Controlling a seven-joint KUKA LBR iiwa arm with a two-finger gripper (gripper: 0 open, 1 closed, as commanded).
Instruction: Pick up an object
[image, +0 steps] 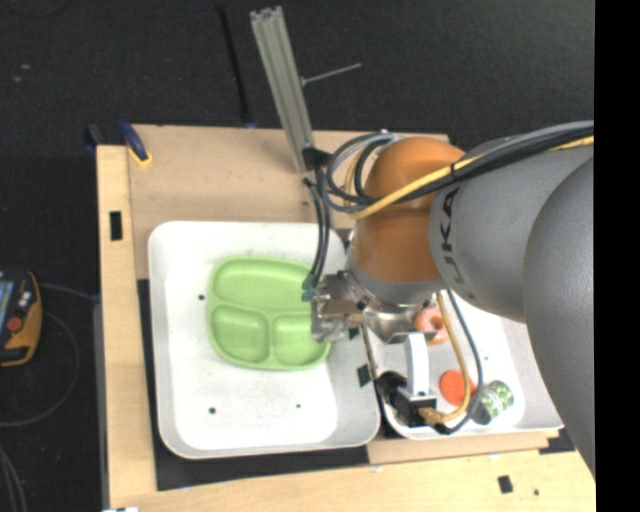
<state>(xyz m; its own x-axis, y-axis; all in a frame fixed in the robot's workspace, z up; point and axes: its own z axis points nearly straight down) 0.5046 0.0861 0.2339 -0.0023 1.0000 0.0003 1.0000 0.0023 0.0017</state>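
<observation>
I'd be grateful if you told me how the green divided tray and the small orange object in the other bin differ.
The green divided tray is large, flat and split into compartments; the small orange object is tiny, rounded and undivided. The tray lies in plain sight in the left bin, its right edge beside the gripper; the orange object sits in the right bin, crowded by cables and the arm. Both rest in shallow white bins.
</observation>
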